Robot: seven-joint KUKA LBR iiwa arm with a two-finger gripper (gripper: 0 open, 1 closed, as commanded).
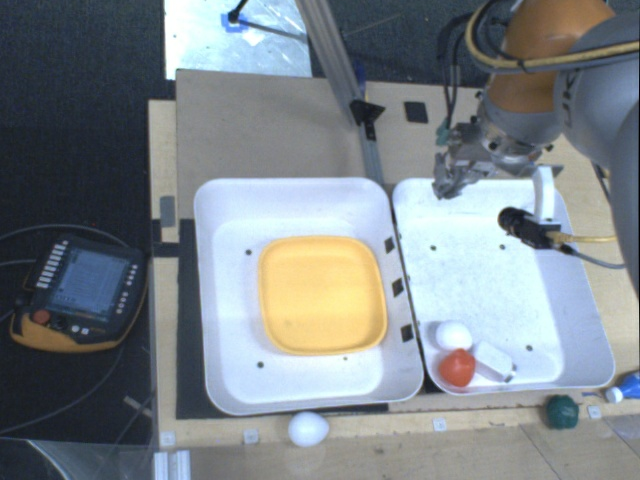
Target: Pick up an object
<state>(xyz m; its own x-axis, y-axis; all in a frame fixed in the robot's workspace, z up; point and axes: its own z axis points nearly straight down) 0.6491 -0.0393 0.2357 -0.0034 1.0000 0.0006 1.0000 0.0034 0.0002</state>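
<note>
In the right bin (pixel 560 298), near its front left corner, lie a white ball (pixel 453 335), a red ball (pixel 458 368) and a small white block (pixel 493 361), all close together. A yellow square plate (pixel 322 294) lies flat in the left bin (pixel 225 268). My gripper (pixel 447 185) hangs over the back left corner of the right bin, far from the three small objects. Nothing shows between its fingers.
A white egg-shaped object (pixel 308 429) rests on the bench in front of the left bin. A dark green ball (pixel 561 411) sits off the right bin's front right corner. A teach pendant (pixel 78 290) lies at the far left. A metal bar (pixel 335 58) slants down behind the bins.
</note>
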